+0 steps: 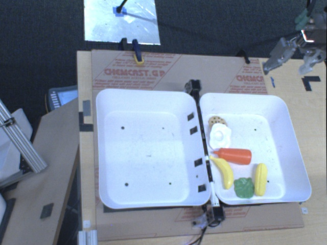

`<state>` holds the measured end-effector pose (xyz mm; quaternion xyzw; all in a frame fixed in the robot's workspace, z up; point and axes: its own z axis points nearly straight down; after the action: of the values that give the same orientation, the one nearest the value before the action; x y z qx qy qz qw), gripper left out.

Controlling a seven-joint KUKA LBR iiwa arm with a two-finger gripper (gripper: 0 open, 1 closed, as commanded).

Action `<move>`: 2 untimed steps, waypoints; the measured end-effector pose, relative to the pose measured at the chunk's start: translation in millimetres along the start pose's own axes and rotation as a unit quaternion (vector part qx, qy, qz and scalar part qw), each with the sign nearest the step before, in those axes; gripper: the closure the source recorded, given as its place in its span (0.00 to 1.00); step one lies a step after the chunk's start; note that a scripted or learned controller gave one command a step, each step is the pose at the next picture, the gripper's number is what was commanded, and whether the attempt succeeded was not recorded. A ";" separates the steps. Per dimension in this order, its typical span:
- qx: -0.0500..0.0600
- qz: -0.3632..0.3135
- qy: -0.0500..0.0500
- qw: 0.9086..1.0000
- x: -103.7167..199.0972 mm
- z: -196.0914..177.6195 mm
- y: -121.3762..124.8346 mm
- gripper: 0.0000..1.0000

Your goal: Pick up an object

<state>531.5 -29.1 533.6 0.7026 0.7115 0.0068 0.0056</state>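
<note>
Carrot (236,155), orange and lying on its side, sits in the right bin (286,117), close to the divider between the two bins. Around the carrot lie the other pieces: a fried egg (220,135) just above it and touching its upper left, a cookie (217,120) above the egg, a banana (224,171) just below the carrot's left end, a green vegetable (244,187), perhaps broccoli, below the carrot, and a second yellow piece (260,179) just right of the green one. The left bin (110,106) lies well to the carrot's left. The end effector (286,52) hangs far above and to the right of the carrot, over the bench (225,70) beyond the right bin's far rim; whether its fingers are spread or pressed together I cannot tell.
</note>
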 end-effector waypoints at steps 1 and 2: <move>0.007 0.002 0.000 1.000 65.2 -1.8 -7.6 0.00; 0.007 0.002 0.000 1.000 134.7 -1.4 -4.4 0.00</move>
<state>525.5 105.5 535.2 0.7041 0.7101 0.0018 0.0003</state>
